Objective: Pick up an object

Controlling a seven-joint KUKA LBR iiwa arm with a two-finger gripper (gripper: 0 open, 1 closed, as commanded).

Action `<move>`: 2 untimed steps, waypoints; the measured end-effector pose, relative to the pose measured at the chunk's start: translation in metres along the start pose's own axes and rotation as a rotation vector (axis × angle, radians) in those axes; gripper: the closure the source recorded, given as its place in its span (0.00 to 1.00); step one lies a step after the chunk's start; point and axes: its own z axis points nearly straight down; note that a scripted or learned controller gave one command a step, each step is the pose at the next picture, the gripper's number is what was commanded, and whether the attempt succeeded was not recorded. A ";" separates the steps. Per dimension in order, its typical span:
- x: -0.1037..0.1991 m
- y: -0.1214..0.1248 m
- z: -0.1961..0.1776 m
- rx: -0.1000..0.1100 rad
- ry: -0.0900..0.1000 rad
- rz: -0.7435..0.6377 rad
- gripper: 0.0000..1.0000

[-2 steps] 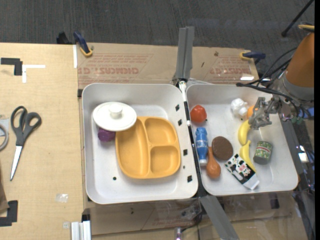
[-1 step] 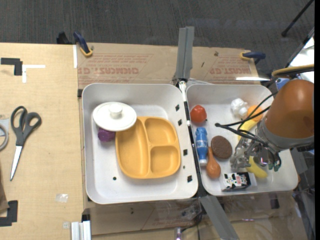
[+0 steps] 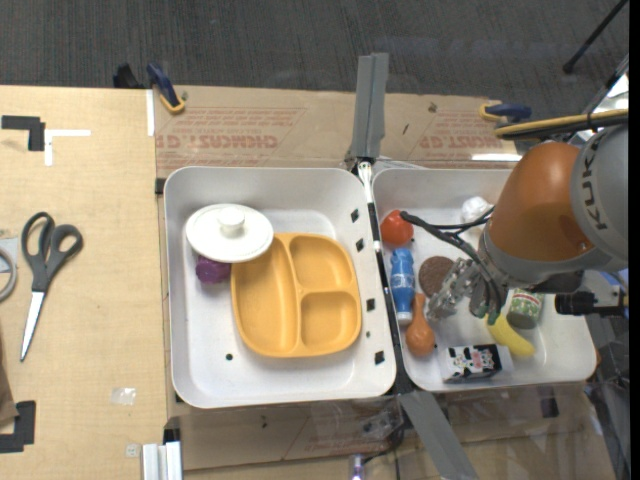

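- the jaws (image 3: pixel 462 293) hang low in the right bin (image 3: pixel 570 368), over its middle, between a brown round object (image 3: pixel 434 273) and a yellow banana (image 3: pixel 510 336); whether they are apart or closed cannot be told, and nothing shows between them.
- one arm (image 3: pixel 545 213), grey with an orange band, reaches in from the right and covers much of the right bin.
- two white bins sit side by side on the bench (image 3: pixel 80 368).
- the right bin holds the loose objects: one orange-red ball (image 3: pixel 397 230) near its left wall, one blue bottle (image 3: pixel 401 280) lying just below it, one orange piece (image 3: pixel 419 336) below the bottle, the brown round object just left of the jaws, one green-and-white can (image 3: pixel 524 308) to their right, the banana beside that can, and one black-and-white box (image 3: pixel 472 362) near the front wall.
- the left bin (image 3: pixel 190 368) holds one yellow divided tray (image 3: pixel 300 293) with three compartments, one white round lid (image 3: pixel 229 232) overlapping the tray's upper left corner, and one purple object (image 3: pixel 211 271) partly under the lid.
- one pair of scissors (image 3: pixel 42 263) lies on the bench, well apart from the bins, to the left.
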 end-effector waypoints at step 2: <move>-0.120 0.026 -0.002 0.000 -0.003 0.229 0.00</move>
